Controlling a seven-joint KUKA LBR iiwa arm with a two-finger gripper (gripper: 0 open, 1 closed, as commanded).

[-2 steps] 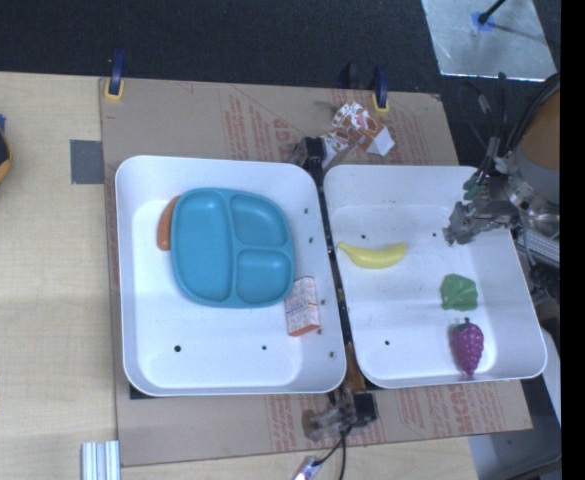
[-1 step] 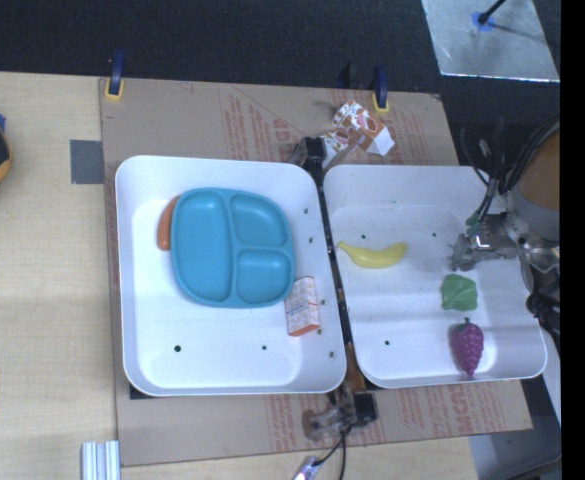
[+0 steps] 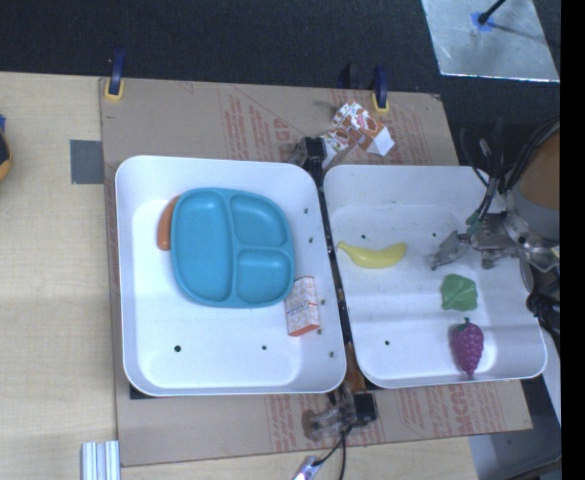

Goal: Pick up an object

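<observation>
gripper (image 3: 450, 256): fingers spread, holding nothing, right bin (image 3: 412, 358) | banana (image 3: 373, 255): long axis left-right, just left of gripper | grapes (image 3: 466, 346): long axis near-far

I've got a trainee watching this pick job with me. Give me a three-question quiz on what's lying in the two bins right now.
1. True or false: the yellow toy banana lies in the same shallow white bin as the purple bunch of toy grapes.
2. Which object lies closest to the two-finger gripper? A) the sectioned blue plastic plate B) the small green leafy toy C) the little red and white carton
3. Fill in: an orange object peeks out from under the plate's ___ edge, as the camera sees it.

Key: 1 true. 2 B. 3 left.
</observation>
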